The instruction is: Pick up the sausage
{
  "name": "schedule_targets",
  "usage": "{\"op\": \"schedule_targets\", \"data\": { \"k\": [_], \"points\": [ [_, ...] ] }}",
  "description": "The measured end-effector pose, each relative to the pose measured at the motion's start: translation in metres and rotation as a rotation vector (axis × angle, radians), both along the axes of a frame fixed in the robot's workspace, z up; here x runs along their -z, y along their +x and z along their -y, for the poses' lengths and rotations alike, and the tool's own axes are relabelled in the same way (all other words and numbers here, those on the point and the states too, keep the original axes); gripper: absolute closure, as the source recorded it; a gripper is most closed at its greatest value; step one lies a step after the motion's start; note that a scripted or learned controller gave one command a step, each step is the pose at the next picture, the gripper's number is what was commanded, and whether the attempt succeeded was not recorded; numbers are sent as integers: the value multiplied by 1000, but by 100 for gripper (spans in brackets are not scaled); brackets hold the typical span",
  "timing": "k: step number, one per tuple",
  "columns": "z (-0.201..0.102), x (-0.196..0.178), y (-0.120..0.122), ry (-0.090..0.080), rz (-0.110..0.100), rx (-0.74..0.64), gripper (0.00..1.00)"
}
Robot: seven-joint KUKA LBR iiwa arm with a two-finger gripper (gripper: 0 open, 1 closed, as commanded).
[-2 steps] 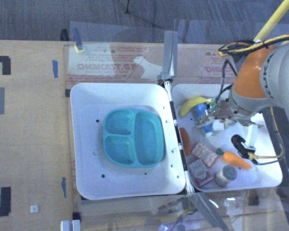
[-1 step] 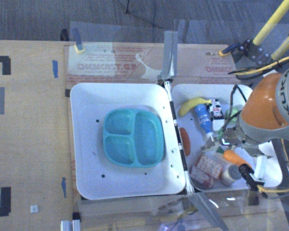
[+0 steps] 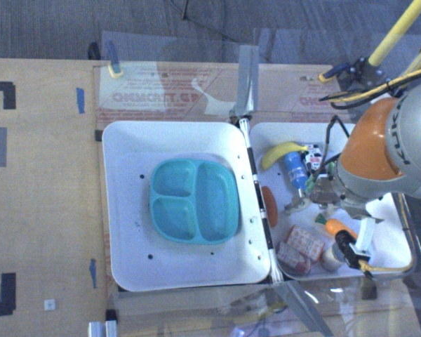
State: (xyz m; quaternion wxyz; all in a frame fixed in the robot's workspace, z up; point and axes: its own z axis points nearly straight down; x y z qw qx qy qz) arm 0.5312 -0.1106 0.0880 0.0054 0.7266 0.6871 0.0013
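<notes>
Grey rounded KUKA arm (image 3: 414, 135) w/ glossy orange band (image 3: 368, 153) above wrist. Black cable loops beside the band.

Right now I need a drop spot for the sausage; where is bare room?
Bare floor rings the teal plate in the left bin. The right bin is crowded: banana, sausage, blue can, gripper.

The table (image 3: 42, 209), surfaced in brown board, carried two shallow white bins side by side, touching: the left bin (image 3: 126, 258) and the right bin (image 3: 393, 248). Blue tape strips (image 3: 80, 100) and black marks (image 3: 5, 93) lay on the board.
</notes>
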Motion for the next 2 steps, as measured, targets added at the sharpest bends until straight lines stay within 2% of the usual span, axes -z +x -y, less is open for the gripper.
{"op": "schedule_targets", "data": {
  "k": [1, 2],
  "points": [
    [-6, 0, 15, 2, -2, 90, 0],
    [-16, 0, 11, 4, 2, 167, 0]
  ]
}}
